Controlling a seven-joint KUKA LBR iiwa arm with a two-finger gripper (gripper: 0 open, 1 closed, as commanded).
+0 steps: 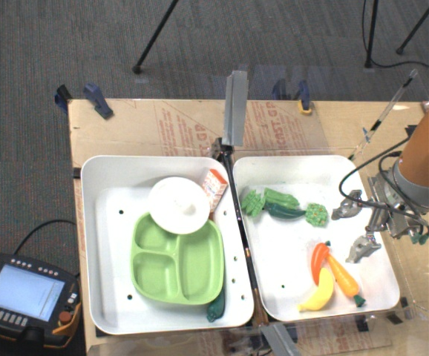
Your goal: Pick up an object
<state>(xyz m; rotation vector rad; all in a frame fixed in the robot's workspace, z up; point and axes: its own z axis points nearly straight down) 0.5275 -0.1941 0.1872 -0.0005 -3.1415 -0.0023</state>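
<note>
Two-finger metal gripper [355, 232], fingers spread and empty, should descend squarely toward its six o'clock onto the orange plastic carrot [342, 274].

Faint reddish printing runs across the brown board [192, 128] behind the bins, upside down and too blurred to read. Nothing else carries legible text.

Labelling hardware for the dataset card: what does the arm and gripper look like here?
Arm: orange band above a grey wrist section. Gripper: bare grey metal with two slim fingers. Black cables loop from the wrist area. No markings legible.
</note>
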